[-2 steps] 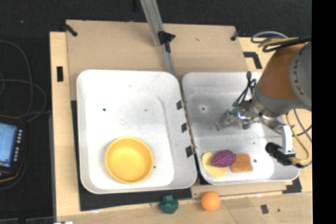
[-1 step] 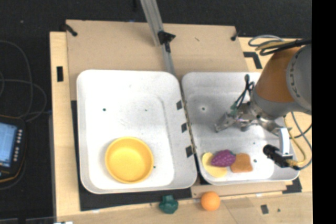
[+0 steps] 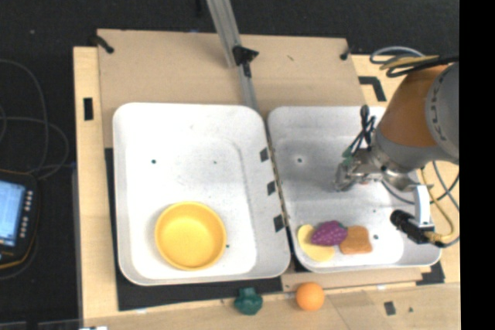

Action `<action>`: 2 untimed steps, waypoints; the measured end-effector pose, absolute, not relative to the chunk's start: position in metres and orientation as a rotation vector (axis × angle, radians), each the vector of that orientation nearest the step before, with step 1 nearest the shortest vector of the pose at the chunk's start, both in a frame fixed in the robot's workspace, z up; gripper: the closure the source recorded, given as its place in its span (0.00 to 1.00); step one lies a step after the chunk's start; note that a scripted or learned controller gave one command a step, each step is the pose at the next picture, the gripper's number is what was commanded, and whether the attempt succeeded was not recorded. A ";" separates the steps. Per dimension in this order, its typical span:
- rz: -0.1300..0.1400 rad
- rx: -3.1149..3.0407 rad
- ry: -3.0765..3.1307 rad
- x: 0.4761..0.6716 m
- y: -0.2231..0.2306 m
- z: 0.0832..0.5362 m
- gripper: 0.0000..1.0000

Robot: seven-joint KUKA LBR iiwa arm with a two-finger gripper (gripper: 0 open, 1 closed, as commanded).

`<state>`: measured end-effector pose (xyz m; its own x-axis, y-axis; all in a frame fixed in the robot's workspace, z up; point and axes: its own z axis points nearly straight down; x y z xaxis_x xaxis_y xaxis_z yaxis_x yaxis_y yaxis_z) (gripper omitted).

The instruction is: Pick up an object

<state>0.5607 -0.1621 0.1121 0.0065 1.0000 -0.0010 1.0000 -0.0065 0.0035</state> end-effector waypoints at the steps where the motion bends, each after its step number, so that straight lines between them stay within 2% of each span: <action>1: 0.002 2.217 2.223 0.564 -0.157 0.155 1.00; 2: 0.007 2.213 2.222 0.568 -0.150 0.202 1.00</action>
